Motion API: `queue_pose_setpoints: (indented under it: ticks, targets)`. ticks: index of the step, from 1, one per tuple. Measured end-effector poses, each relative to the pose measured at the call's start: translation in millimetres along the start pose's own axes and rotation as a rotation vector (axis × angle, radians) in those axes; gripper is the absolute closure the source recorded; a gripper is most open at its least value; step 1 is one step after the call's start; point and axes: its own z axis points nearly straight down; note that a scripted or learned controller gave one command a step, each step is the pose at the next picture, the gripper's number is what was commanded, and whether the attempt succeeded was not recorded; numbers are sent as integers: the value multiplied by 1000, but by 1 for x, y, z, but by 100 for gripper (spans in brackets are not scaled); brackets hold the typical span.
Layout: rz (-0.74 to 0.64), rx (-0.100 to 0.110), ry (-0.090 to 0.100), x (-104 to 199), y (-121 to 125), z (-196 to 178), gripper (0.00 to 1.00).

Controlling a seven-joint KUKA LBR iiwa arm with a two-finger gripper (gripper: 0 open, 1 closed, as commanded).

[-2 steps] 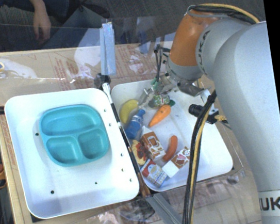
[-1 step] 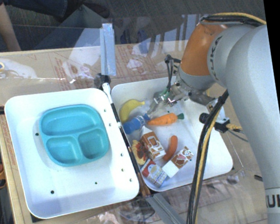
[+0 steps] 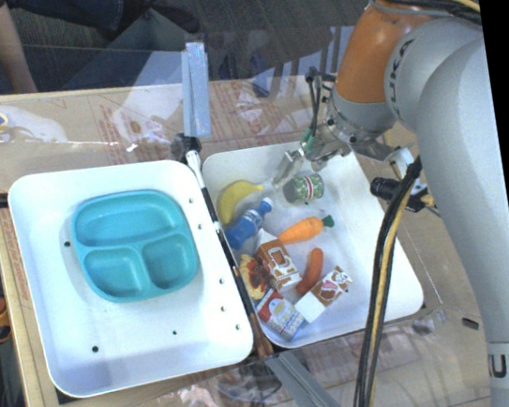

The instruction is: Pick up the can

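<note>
Can [image 3: 306, 187] is seen lying on its side in the upper part of the right bin [image 3: 389, 263], its round end turned toward the camera and a green band visible around its body. It is set just beside the gripper [image 3: 298, 165], which is positioned at the can's upper left edge, close enough that contact cannot be ruled out. Whether the claw is spread or pressed together cannot be told from this view, since the metal parts are small and blurred against the white bin. No object is seen between them.

The grey arm [image 3: 458, 167] with its orange band [image 3: 366, 48] is reached in from the right, and a black cable [image 3: 379, 274] is draped down across the right bin's edge.

Below the can, a toy carrot [image 3: 300, 231] is laid across the bin, with a red sausage [image 3: 309, 271] beneath it. To the left, a yellow banana [image 3: 235, 197] and a blue bottle [image 3: 245, 228] are found near the bin's left wall. Small printed cartons [image 3: 281, 265] are clustered toward the lower left corner.

In the left bin [image 3: 58, 350], a turquoise divided tray [image 3: 135, 242] is placed, well apart from the can.
</note>
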Motion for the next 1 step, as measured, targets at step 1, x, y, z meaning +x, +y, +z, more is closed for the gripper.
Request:
queue_pose_setpoints:
  ticks: [1]
  targets:
    - [18,-1,0,5,-23,-53,0]
